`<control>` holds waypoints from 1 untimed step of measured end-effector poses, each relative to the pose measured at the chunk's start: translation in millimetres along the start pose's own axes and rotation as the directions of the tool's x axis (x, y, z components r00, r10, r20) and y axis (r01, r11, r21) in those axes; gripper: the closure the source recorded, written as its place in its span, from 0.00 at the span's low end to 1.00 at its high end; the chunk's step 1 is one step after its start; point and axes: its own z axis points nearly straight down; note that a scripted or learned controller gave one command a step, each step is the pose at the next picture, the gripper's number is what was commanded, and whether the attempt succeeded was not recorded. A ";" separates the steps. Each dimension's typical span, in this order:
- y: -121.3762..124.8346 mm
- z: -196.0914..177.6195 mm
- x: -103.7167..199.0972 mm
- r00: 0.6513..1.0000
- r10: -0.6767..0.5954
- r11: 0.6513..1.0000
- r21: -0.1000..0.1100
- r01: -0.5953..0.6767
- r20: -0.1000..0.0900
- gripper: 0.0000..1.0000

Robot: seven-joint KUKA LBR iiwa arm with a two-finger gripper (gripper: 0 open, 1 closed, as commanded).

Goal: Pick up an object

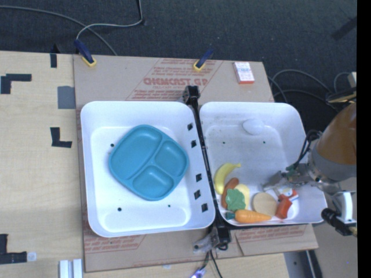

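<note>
In the right bin [290, 117], a heap of toy food sits at the near side: a yellow banana [225, 173], a green leafy piece [235, 200], an orange carrot [252, 216], a tan round slice [264, 203] and a red piece with a white tip [283, 206]. A pale white lump [253, 126] lies alone near the far wall. My gripper [276, 182] reaches in from the right, low over the bin floor. It is just above the tan slice and the red piece and to the right of the banana. Nothing is visibly held.
The left bin [93, 155] holds a blue divided plate [149, 161]. The black divider [199, 149] runs between the bins. The arm's orange band and grey wrist [339, 155] hang over the right bin's right wall. A small red-and-white card [244, 72] lies on the cardboard behind the bins.
</note>
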 end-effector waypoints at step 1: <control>66.9 0.0 72.7 1.000 -0.004 1.000 -0.003 0.004 -0.001 0.00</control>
